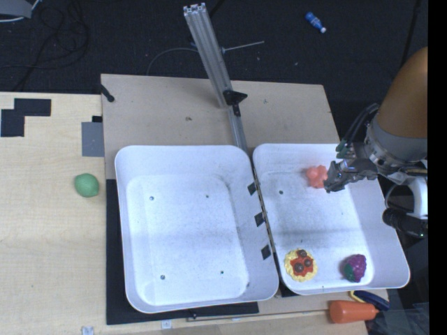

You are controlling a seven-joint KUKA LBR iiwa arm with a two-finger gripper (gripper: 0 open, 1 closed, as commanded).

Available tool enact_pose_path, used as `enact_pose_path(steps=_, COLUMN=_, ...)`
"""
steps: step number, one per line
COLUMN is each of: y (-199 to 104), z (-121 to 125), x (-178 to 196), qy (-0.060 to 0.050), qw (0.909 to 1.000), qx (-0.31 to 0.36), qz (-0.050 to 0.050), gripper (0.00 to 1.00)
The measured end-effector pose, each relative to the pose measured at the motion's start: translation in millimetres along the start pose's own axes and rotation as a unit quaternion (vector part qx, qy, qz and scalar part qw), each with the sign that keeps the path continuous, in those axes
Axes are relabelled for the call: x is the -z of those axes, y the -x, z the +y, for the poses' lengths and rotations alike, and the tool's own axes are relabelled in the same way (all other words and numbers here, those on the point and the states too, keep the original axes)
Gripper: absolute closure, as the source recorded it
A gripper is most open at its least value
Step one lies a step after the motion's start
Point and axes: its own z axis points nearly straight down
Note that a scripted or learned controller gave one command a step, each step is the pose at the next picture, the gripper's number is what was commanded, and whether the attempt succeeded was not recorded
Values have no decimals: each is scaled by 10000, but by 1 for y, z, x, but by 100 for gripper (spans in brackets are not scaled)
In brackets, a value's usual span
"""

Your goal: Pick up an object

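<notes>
Holding three toys (right bin)

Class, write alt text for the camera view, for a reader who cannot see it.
A robot arm's claw hovers beside a pink object in the right white bin, which also holds a yellow toy and purple toy. A green ball lies on the bench left of the bins.

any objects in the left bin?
No. The left bin shows bare white floor, while the pink item, yellow toy and purple toy all lie in the right bin.

End effector beside salmon-pink object
</notes>
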Motion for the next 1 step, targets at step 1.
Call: enact_pose_path(steps=1, y=-48, z=-17, x=0, qy=-16, qw=10000, qx=13, qz=4, gripper=100)
